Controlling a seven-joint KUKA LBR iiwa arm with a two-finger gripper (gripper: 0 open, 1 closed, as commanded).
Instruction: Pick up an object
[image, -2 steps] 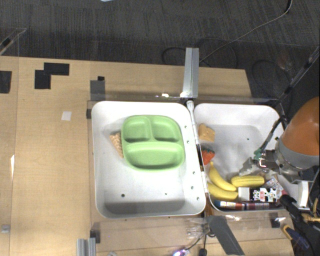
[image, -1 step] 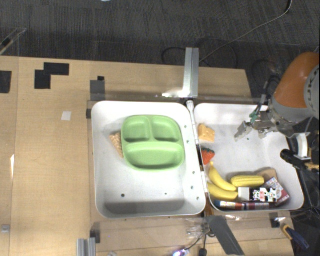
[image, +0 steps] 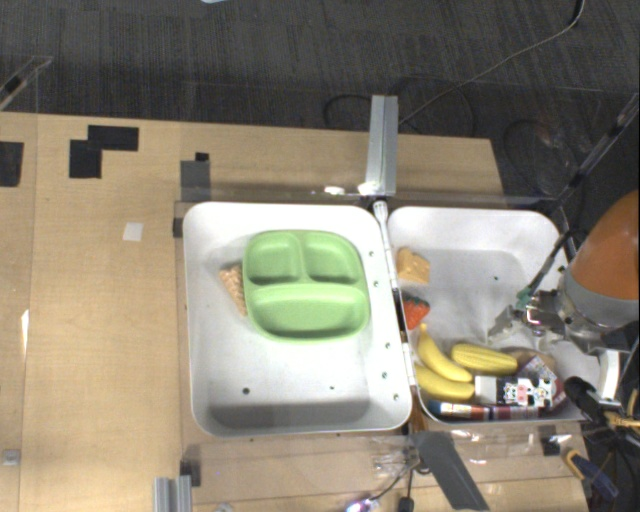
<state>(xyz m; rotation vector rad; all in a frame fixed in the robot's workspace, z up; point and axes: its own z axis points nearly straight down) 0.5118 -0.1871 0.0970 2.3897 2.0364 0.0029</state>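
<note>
A wooden counter seen from above carries two shallow white bins side by side. On the left, the left bin holds a green divided plate lying flat in its upper half, with three compartments facing up. A pale, speckled snack item pokes out from under the plate's left edge, touching it. A metal post rises from the counter just behind the seam between the bins.

The right bin holds a small tan object near its upper left wall, and below that a red and green strawberry-like toy beside the dividing wall. Toward the front of this bin lie yellow bananas, one curved bunch and one single fruit just to its right. A marker-like stick and a small patterned box rest against the front wall, near the bananas.

At the far right, the grey arm with its orange band reaches in over the right bin. Its gripper hovers just above the right end of the bananas. The jaws are too small and blurred to read, so I cannot tell whether they are released or clenched.
</note>
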